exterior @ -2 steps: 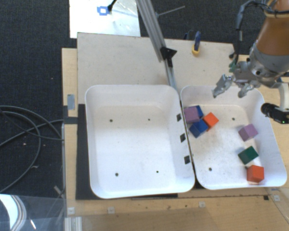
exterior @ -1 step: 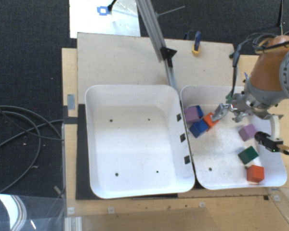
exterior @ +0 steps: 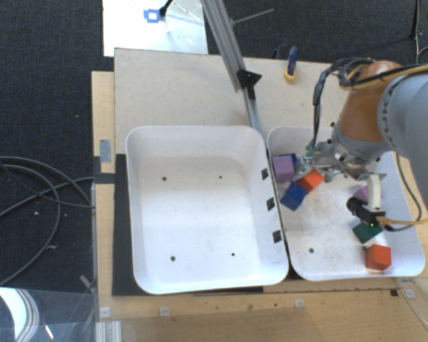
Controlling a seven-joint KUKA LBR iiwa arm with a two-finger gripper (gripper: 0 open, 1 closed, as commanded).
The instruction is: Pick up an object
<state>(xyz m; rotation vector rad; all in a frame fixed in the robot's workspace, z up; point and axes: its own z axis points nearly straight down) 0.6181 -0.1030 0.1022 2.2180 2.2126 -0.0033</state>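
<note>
Over right bin (exterior: 414, 258), jaws (exterior: 315, 168) at orange block (exterior: 312, 180), beside purple cube (exterior: 283, 167)

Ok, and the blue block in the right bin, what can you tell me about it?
The blue block is a small cube-like piece, dark blue, matte and solid-looking. It lies on the floor of the right bin near that bin's left wall, turned at an angle to the wall rather than square with it. An orange block sits at its upper right corner, touching or nearly so, and a purple block lies just above it. The tool is beside the orange block, not on the blue one.
</note>
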